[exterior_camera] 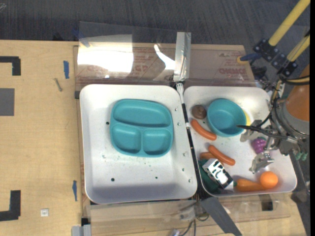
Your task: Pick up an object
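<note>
My gripper (262,160) hangs over the right part of the right bin (290,188), reaching in from the right edge. Just above it in the view lies a small purple object (258,144). An orange ball (268,180) and a carrot (247,184) lie just below it near the bin's front wall. I see nothing held in the gripper. A teal bowl (225,116) stands at the back of the same bin.
The right bin also holds a brown round item (199,111), two orange sausage-like pieces (203,129) (221,155), a black-and-white object (217,171) and a green item (208,182). A teal divided plate (141,127) lies in the left bin (93,146). Cables hang beside the wrist.
</note>
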